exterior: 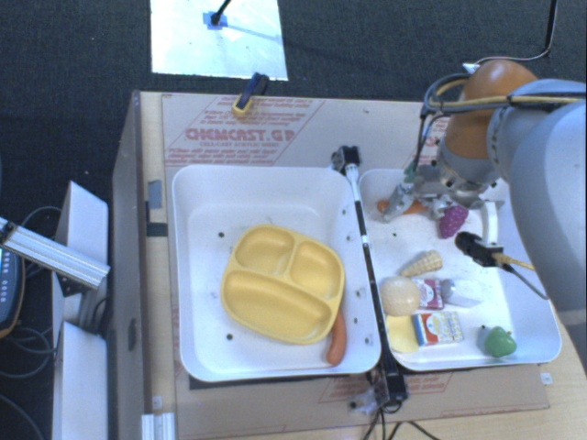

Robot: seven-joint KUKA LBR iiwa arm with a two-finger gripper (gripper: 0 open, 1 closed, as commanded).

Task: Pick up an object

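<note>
Beginning at the gripper [401, 202]: low in the far-left corner of the right bin [535, 293], reached in from the right side, tip close to the bin floor. Cannot tell if wide or narrow, because it looks too small here and sits partly under the wrist. Nothing clearly held. Just beside it, maybe touching, a small orange piece [419, 207], probably the nearest target. Cannot say whether gripped or only next to the tip. A little more to the right, a purple lumpy toy [452, 220], near but apart from the orange piece. Toward the near side of the same bin, a pale yellow cone [421, 264], then a round cream ball [399, 295] with a small packet [440, 292] beside it, then a flat yellow slice [398, 334] touching a little printed box [438, 327], and in the near-right corner a green toy [498, 341], well apart from the rest. In the left bin [204, 246], only 2 things: a yellow divided plate [282, 282] and an orange sausage [337, 338] lying along its near-right edge. As a judgement: at the grasp step of the pick, not yet at the lift. Next move needs closing on the orange piece and rising straight up, with care for the bin wall close by and for the purple toy, easy to push aside.
</note>
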